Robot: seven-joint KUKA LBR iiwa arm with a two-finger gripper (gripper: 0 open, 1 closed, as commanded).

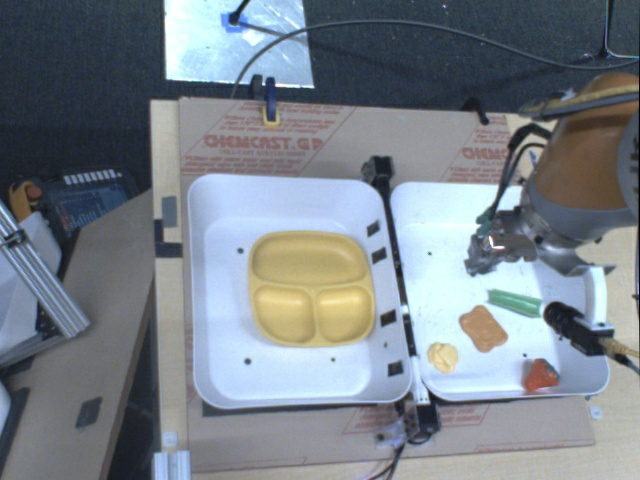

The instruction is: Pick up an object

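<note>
My gripper (487, 255) hung over the right bin (430, 218), above its bare white floor, and whether it stood open or closed I could not tell, for it was small and blurred. Nothing showed in its grasp. The green stick (515, 302) lay just below it toward the bin's near wall, apart from it. Nearer that wall again lay the orange slab (483, 329), close beside the green stick. The pale yellow lump (442, 356) sat by the bin's near left corner, and the red piece (541, 374) by its near right corner. A yellow tray (305, 286) rested in the left bin (215, 268).
</note>
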